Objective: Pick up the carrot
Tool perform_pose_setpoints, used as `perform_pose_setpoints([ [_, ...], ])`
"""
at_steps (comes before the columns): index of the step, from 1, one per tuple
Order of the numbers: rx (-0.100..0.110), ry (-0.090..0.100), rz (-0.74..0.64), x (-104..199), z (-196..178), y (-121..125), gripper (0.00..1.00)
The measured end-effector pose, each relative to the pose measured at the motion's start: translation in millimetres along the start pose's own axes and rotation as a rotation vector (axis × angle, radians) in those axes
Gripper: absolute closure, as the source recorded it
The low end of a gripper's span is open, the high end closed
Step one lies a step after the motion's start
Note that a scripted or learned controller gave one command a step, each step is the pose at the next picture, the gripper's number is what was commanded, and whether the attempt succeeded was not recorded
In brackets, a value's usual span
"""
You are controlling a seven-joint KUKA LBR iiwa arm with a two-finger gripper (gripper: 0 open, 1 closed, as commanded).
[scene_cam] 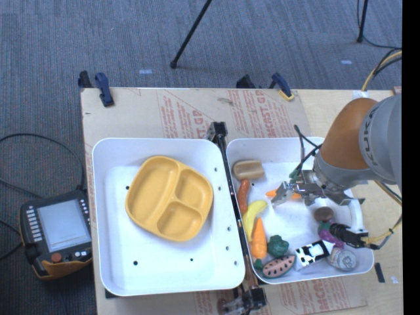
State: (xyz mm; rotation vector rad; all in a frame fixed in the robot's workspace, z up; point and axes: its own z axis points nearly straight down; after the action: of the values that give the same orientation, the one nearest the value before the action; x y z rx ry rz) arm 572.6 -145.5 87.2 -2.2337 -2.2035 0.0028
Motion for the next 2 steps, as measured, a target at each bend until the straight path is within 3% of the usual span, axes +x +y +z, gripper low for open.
perform_pose_setpoints([
  [1,0.001,0.001,0.173,27.3,0.2,33.4,0.0],
  [2,0.008,0.002,0.168,27.6,-8.5,32.7,1.0],
])
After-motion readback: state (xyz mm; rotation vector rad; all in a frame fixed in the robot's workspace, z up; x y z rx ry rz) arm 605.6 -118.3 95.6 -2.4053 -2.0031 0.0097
